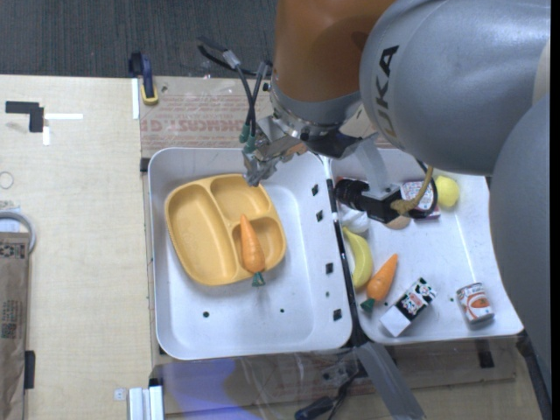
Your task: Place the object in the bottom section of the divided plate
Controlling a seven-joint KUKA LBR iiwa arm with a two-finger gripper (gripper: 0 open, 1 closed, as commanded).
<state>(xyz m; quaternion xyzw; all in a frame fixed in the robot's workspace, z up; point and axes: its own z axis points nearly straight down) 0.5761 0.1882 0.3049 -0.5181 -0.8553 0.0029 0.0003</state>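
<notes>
We see a pale wooden bench [79,234] with dark grey floor [105,16] beyond its far edge and a strip of brown cardboard [192,116] with red print lying behind the bins. The left bin [254,331] holds a yellow divided plate [197,234]. The right bin [446,261] holds a banana [359,256], a second carrot [383,276], a small black-and-white carton [409,306], a can [476,304] and a yellow ball [446,191].

The claw [255,175] hangs at the plate's far rim, over the upper small section. We cannot tell how wide it stands, as it is too dark and thin to read. The carrot [252,245] lies apart from it, in the small section nearest the bottom of the view, close beside the ridge, its green end poking over the plate's rim.
</notes>
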